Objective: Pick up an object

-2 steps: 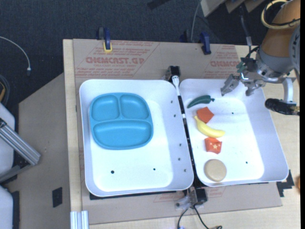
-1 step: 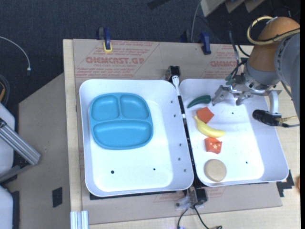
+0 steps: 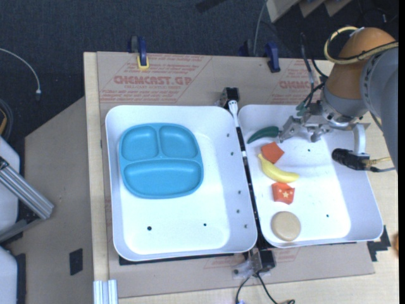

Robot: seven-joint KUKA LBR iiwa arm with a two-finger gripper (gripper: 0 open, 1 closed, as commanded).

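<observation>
Toys lie in the right bin: a curved green pepper at ten o'clock, then a blocky orange piece, a smooth yellow banana, a red chunk and a round tan disc at six. The gripper hovers beside the pepper; whether its fingers are open is hard to make out. A glossy blue divided plate sits in the left bin.

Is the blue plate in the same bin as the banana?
No. The blue plate lies in the left bin, while the banana lies in the right bin.
</observation>
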